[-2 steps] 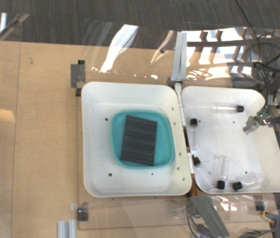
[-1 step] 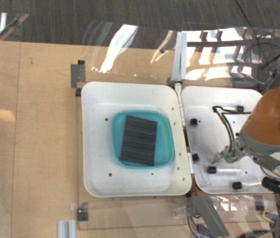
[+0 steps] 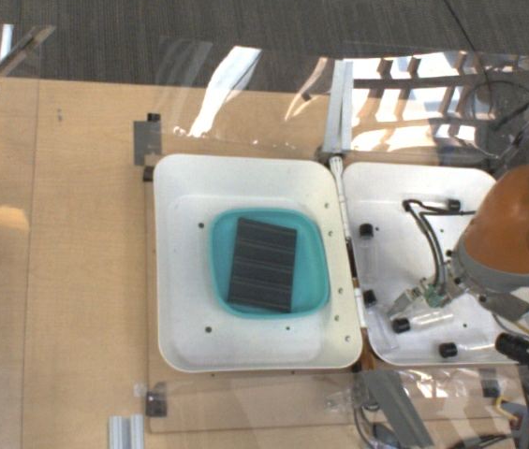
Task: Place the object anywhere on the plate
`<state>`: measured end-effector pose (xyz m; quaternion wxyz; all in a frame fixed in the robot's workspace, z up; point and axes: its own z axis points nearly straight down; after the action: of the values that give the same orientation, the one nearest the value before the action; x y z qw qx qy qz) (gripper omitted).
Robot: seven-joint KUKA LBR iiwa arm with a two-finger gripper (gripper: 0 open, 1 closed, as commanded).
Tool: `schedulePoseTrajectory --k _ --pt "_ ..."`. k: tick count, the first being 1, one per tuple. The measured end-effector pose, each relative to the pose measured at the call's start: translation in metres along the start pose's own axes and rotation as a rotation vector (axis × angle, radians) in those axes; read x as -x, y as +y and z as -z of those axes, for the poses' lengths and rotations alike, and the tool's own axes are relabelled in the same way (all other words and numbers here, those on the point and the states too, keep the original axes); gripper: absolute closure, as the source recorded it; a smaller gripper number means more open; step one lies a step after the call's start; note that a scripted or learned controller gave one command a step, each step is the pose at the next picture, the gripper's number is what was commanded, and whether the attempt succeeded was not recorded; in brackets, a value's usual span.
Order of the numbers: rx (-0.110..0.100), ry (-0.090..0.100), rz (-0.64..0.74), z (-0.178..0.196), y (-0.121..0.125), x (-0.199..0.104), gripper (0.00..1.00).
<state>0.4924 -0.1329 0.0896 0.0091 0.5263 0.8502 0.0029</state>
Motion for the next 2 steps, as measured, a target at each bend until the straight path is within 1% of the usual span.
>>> schedulePoseTrajectory --k 1,2 --pt "-0.007 0.005 0.058 0.007 -0.035 0.065 0.0" --pt "-0.004 0.002 0.074 -0.001 -0.022 0.042 0.0"
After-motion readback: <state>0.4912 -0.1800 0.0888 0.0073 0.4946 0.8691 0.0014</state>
